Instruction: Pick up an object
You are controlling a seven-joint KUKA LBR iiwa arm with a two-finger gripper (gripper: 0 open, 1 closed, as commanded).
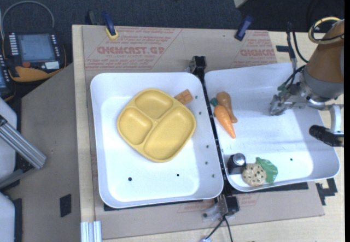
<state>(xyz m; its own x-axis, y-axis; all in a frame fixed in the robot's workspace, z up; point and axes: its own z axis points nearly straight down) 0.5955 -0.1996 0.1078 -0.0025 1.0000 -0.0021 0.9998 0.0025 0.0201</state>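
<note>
Here the gripper (279, 105) is hanging low over the right bin (306, 167), near its far right side, with the grey-and-orange arm (324, 66) reaching in above it. Nothing is showing between its tips, so it is carrying nothing; whether the claw is spread or closed I cannot tell from this slant.

The candidates for picking are lying well apart from it. A toy carrot (225, 120) is resting along the left wall of the right bin, with a brownish piece (224, 100) touching its upper end. At the bin's near edge a cookie (254, 174) is sitting between a small black-and-silver item (236, 162) and a green leafy piece (268, 168), all three crowded together. In the left bin (109, 142) a yellow divided plate (157, 124) is taking up the middle, and a small orange block (184, 96) is peeking out just beside its far rim.

The risk, as I judge it, is that the gripper is descending on bare bin floor and closing on nothing, since no object is lying under it. Going for the carrot could jam a tip against the bin wall. Going for the cookie cluster could nudge the neighbours or catch two things at once.
</note>
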